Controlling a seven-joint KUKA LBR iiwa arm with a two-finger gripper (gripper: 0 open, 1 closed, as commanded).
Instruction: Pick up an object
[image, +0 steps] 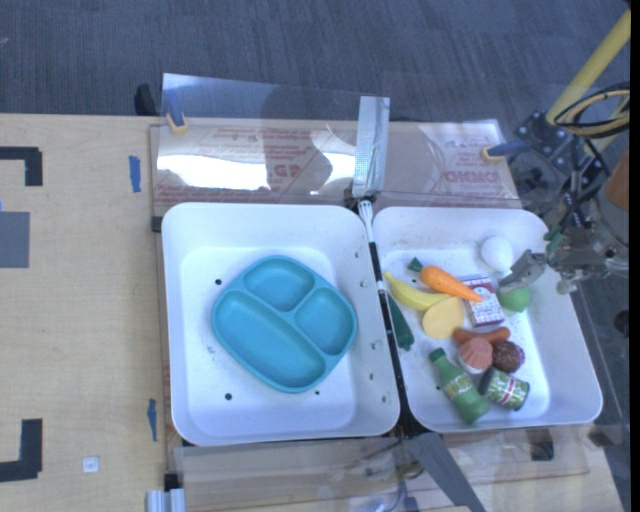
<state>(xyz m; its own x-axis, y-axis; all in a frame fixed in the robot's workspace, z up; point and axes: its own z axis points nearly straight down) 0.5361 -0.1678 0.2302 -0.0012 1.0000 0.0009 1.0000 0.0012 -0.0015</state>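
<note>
Where the bench comes nearest to you, at the bottom of the view, you've got the front rims of the two white bins, the left bin (190, 330) and right bin (570, 345), sitting side by side w/ a dark seam between them. In the right bin's near corner you see a green bottle (459, 386) lying tilted, and just beside it, to its right, a small can (508, 391) on its side. A bit farther back sit a reddish round piece (476, 352) and a dark brown one (508, 355), close together, touching or nearly so. Behind those you'll find a pale yellow round item (443, 318), a small red and white box (486, 313), a banana (412, 294) and a carrot (450, 283) lying across it. A dark green thin thing (401, 325) lies along the bin's left wall. In the left bin you've got a blue divided plate (285, 322), three compartments, approx. in the middle. Farther back on the right, the gripper (524, 272) hangs over the right bin's right side, just above a green round object (516, 296); its fingers look slightly apart w/ nothing between them. A white egg (496, 249) sits just behind it. Beyond the bins, clear plastic sheets (260, 150) stand up.
</note>
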